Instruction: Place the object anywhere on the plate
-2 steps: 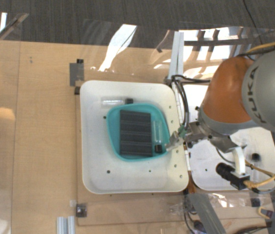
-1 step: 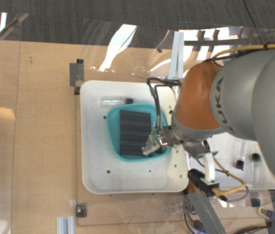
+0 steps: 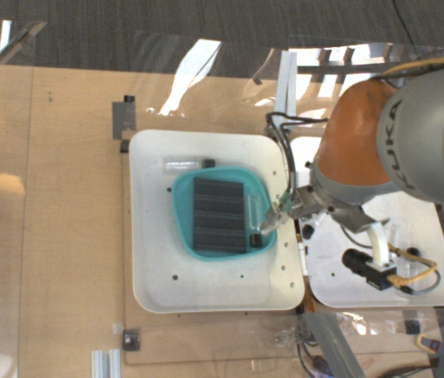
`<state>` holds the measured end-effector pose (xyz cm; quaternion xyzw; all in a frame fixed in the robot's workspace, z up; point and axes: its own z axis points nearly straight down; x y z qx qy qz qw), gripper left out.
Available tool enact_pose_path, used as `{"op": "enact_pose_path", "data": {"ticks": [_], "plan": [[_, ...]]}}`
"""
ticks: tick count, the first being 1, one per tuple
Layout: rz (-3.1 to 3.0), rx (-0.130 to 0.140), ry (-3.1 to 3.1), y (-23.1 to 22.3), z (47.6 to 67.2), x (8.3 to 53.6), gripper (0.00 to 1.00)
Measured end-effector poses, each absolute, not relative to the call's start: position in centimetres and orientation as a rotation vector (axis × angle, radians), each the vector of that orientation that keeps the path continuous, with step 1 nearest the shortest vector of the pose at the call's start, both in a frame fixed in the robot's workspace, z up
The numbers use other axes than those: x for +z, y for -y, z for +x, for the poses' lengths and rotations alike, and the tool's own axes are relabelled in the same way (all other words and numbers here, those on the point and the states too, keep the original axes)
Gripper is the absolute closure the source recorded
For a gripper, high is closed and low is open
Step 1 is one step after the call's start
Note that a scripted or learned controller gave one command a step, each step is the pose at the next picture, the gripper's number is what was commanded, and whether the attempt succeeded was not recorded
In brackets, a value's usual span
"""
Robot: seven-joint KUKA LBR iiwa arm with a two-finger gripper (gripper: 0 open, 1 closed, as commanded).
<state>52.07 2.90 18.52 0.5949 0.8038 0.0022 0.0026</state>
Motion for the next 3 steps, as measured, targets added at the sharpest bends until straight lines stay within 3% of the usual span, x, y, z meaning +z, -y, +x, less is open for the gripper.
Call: {"op": "enact_pose_path", "data": {"ticks": [1,2,3], "plan": [[1.899,0.006,-2.498,-4.8,52.9,20.0,0.0],[1.665,0.006,-2.657,2.5,57.2,18.5,0.0],[1.749,0.006,-2.606,-3.4,55.2,18.5,0.0]]}}
